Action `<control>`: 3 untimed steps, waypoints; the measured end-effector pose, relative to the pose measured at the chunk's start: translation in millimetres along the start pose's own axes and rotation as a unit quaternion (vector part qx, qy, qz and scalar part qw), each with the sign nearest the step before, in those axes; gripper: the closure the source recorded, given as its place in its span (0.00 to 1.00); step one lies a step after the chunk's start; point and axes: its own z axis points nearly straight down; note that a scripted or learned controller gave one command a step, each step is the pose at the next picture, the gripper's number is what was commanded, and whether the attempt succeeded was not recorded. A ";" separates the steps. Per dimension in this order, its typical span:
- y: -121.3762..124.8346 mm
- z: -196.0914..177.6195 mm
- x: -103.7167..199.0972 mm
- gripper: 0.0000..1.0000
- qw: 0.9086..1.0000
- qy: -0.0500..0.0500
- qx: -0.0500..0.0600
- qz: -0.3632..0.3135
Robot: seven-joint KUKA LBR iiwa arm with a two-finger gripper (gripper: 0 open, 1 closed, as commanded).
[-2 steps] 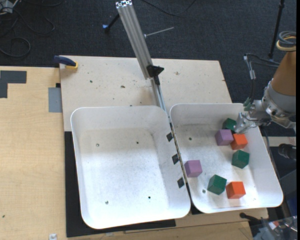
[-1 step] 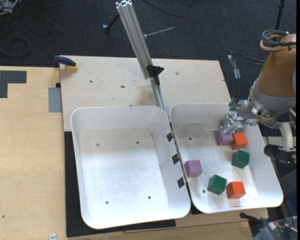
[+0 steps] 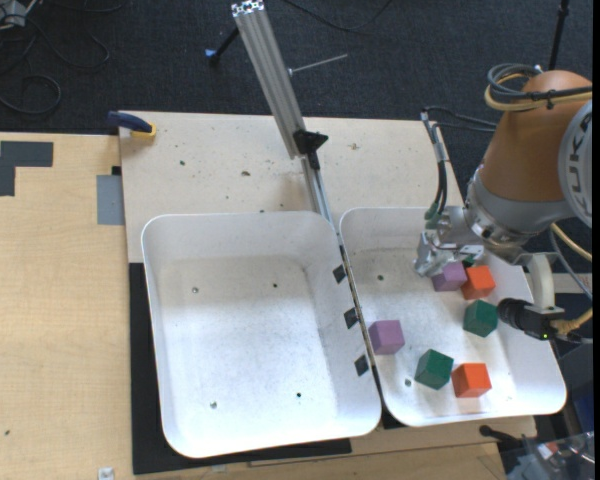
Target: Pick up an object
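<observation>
1. two white bins sit side by side on the bench; left bin [image 3: 180,243], right bin [image 3: 540,393]. a row of small black clips runs along the wall they share.
2. the arm [image 3: 530,158] reaches in from the right, its orange band above the wrist, with cables looped over the top.
3. the gripper [image 3: 442,261] is low in the right bin, toward the far side, right over a purple cube [image 3: 448,277].
4. finger state: cannot tell. the wrist body hides the tips, and it is not clear whether the cube is between them or just under them.
5. that purple cube touches an orange cube [image 3: 478,281] on its right.
6. a green cube [image 3: 480,318] lies just in front of the orange one, apart from it.
7. a second purple cube [image 3: 386,336] sits near the shared wall, well apart from the gripper.
8. at the near side of the right bin, a second green cube [image 3: 434,368] and a second orange cube [image 3: 471,379] lie just beside each other.
9. all six cubes are in the right bin.
10. a slanted metal rail [image 3: 275,78] runs from the far floor down to the bins' junction.
11. a blue and yellow clamp [image 3: 132,124] sits at the far left corner of the bench.
</observation>
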 end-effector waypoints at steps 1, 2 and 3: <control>-9.0 5.9 61.0 1.00 1.000 0.000 0.001 0.000; -27.8 -1.8 110.0 1.00 1.000 0.000 0.001 0.000; -36.8 -8.0 161.0 1.00 1.000 -0.001 0.000 0.000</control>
